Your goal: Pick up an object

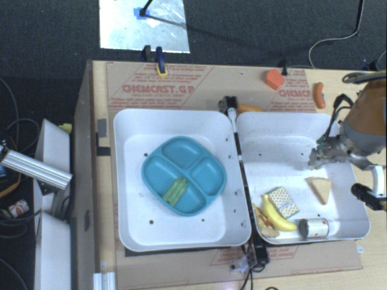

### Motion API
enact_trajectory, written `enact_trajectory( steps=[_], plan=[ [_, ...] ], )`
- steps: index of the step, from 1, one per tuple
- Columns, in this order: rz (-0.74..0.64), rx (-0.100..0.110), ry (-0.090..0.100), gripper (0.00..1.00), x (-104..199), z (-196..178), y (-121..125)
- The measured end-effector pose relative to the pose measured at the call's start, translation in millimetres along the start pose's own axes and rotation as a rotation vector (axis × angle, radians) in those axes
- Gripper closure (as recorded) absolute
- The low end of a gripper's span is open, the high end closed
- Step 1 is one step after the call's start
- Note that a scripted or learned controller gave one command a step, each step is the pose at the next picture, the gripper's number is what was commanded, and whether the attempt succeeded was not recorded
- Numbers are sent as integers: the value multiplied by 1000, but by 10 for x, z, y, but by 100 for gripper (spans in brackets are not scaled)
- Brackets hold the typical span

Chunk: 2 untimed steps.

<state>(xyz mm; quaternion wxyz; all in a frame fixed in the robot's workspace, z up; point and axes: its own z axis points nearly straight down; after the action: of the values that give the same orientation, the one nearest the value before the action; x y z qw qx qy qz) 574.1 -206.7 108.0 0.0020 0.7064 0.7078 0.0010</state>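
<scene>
My gripper (321, 155) hangs over the right bin (284, 132), near its right wall. Just below it and slightly right lies a tan bread wedge (320, 189). A yellow banana (275, 216) rests at the bin's front left, touching a small patterned box (283, 201). A silver can (313, 228) lies on its side against the front wall. I see nothing held by the gripper.
The left bin (130, 162) holds a blue divided plate (183, 174) with a green piece (175, 190) in one compartment. On the bench behind the bins sit an orange block (274, 79), an orange sausage (318, 95) and a yellow item (249, 108).
</scene>
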Motion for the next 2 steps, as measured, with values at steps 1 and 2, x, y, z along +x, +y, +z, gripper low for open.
enact_trajectory(
  steps=[1, 2],
  plan=[
    [0, 0, 0, 0, 0, 1, 0],
    [2, 0, 0, 0, -4, -717, -217]
  ],
)
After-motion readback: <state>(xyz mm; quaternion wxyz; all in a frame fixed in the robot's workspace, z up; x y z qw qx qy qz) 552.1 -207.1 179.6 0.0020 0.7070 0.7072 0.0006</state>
